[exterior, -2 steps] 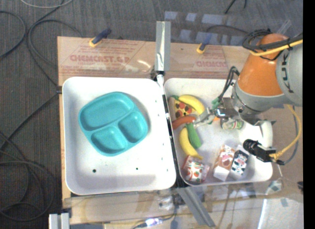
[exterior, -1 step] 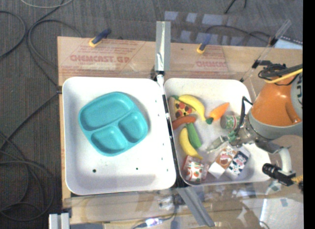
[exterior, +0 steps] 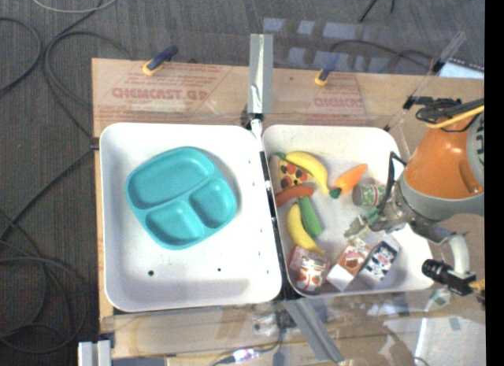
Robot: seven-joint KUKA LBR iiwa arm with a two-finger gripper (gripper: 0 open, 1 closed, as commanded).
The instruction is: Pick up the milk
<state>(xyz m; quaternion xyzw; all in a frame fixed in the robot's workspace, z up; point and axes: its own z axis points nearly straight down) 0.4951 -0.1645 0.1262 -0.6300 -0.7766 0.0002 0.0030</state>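
Observation:
The milk is a small white carton with black cow spots, lying tilted near the front right of the right bin. My gripper hangs over the bin's right side, just above and left of the milk, between a small can and the cartons. The grey wrist with its orange band comes in from the right. Nothing shows held in the gripper.
Beside the milk lie a red-and-white carton and a red carton. Two bananas, a pizza slice, a sausage, a green vegetable and a carrot fill the bin's left and middle. A teal divided plate sits in the left bin.

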